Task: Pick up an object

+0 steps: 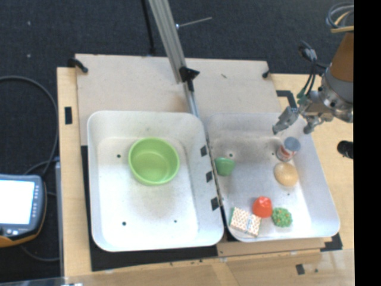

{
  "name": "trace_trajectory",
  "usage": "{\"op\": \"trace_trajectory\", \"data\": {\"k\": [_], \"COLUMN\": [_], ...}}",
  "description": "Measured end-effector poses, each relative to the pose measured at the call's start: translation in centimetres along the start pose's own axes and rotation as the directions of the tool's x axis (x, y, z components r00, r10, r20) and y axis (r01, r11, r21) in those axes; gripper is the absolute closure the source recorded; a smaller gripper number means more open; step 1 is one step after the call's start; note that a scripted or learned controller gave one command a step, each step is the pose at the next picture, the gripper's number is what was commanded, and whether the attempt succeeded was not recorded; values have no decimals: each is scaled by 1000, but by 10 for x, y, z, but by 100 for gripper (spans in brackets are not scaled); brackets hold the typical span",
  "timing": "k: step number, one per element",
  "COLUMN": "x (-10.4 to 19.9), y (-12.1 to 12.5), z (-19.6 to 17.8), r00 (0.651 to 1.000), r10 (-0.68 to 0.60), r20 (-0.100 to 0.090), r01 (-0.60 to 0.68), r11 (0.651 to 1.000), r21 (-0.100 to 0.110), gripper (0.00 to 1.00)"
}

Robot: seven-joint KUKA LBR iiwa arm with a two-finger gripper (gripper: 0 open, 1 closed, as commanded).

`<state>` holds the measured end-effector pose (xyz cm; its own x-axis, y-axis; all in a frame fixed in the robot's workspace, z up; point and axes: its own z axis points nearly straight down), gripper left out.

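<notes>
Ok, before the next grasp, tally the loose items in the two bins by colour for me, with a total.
Green: 3 - bowl, small cup, bumpy ball
Red: 1 - round piece
Yellow-tan: 1 - rounded piece
Red and grey: 1 - small can
Patterned pale: 1 - box
Total: 7

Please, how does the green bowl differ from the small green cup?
The green bowl lies in the left bin; the small green cup lies in the right bin, by the divider. The bowl is much wider than the cup. The bowl is light lime green; the cup is a darker green. Both are green.
</notes>
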<state>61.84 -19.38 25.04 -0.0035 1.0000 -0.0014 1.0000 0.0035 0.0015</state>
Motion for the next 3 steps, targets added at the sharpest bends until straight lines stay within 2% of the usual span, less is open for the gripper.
{"op": "trace_trajectory", "data": {"k": [1, 3], "x": [0, 0], "y": [0, -19], "z": [0, 106], "r00": [1000, 1000], "r10": [-1, 4], "r20": [1, 0], "r01": [1, -4], "r11": [1000, 1000], "r21": [0, 6], "gripper": [0, 0]}}
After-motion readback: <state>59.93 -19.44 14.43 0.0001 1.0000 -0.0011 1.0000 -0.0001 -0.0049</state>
